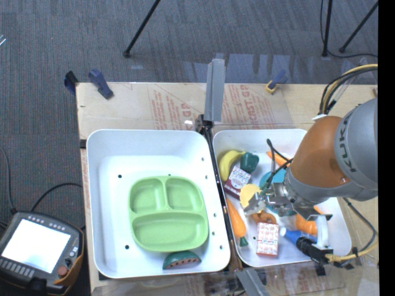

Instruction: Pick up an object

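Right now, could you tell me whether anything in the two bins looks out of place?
One thing: a watermelon slice toy lies alone at the left bin's near edge, tucked beside the green divided plate, while the other toys crowd the right bin.

Jumble of toy food (259, 196) in the right bin (259, 135), yellow banana (227, 161), orange carrot (237, 222), small red-white carton (267, 238), possibly lying flat

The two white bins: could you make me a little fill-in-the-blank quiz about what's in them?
1. The green divided plate lies in the ___ bin.
2. The watermelon slice rests just beyond that plate's ___ edge.
3. The arm's end effector hangs over the ___ bin.
4. The banana in that bin is coloured ___.

Missing words: left; near; right; yellow.
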Robot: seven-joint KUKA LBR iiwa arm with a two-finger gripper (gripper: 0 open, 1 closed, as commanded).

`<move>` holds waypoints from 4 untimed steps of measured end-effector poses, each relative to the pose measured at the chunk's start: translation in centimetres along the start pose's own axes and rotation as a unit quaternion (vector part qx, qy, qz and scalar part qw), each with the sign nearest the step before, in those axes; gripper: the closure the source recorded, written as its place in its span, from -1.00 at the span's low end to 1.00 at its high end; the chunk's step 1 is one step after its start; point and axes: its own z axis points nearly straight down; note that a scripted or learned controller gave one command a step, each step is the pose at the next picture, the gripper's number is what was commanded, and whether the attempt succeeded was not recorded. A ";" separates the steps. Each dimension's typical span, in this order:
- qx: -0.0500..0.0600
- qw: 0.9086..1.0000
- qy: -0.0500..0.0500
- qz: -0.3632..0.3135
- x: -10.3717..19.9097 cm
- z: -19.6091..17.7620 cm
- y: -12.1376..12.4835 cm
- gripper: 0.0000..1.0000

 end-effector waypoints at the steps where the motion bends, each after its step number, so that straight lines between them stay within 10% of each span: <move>1: 0.002 1.000 0.001 0.003 0.0 -0.8 -0.1 1.00; 2: 0.003 1.000 0.001 0.003 0.0 -0.8 -0.1 -1.00; 3: 0.000 0.995 0.000 0.099 -0.4 0.9 1.6 -1.00; 4: 0.002 0.995 0.001 0.101 -0.5 0.1 1.5 1.00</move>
